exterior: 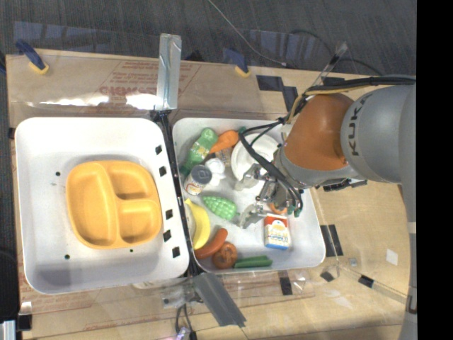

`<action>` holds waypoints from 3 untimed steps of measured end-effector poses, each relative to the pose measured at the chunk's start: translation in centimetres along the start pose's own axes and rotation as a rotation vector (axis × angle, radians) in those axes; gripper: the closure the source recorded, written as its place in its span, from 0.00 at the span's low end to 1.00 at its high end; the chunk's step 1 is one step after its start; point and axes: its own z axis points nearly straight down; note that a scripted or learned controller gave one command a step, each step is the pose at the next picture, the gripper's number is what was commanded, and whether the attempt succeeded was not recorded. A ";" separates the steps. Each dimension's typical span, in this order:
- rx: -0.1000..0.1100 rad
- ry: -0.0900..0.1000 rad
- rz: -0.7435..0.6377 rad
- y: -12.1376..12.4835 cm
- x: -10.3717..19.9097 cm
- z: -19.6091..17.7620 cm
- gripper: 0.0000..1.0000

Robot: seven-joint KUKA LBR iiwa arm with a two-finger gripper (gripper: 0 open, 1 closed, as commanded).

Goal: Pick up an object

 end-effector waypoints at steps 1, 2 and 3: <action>0.000 -0.003 0.027 1.2 -4.4 -2.1 0.00; 0.001 -0.006 0.048 -1.4 -9.2 -6.6 0.00; -0.001 0.005 -0.037 0.1 -2.1 0.2 0.00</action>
